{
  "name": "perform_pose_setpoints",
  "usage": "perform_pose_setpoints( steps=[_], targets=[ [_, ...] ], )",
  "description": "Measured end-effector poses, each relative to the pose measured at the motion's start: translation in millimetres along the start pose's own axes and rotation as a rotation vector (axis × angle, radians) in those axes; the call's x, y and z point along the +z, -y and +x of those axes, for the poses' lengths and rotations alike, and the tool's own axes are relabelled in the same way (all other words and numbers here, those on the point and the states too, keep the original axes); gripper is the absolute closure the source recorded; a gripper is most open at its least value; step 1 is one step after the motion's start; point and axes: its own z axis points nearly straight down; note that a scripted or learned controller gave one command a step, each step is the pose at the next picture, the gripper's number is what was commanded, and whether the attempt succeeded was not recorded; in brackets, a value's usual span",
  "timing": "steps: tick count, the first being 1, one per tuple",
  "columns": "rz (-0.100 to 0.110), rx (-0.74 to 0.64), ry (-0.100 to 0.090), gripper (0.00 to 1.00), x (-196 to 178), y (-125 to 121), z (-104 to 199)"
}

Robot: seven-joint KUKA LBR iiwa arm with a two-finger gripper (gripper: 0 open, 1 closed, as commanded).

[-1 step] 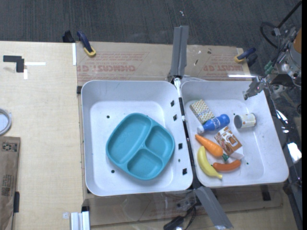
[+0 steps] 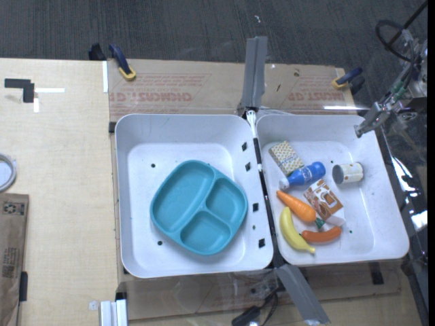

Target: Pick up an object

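Note:
The right bin holds several small items: a patterned packet, a blue bottle lying on its side, a white cup on its side, a carrot, a banana, a brown snack packet and an orange sausage. My gripper hangs at the far right corner of this bin, up and to the right of the white cup and apart from every item. Nothing shows in its grasp.
A teal divided plate lies in the left bin. A grey post stands behind the seam between the bins. Clamps sit on the cardboard at the back. Cables trail at the top right.

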Motion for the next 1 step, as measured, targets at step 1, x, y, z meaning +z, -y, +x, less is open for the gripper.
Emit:
perform_pose_setpoints(
  steps=[1],
  targets=[
    [-0.019,0.014,0.005,0.00,193.0,-14.1,21.7]
  ],
)
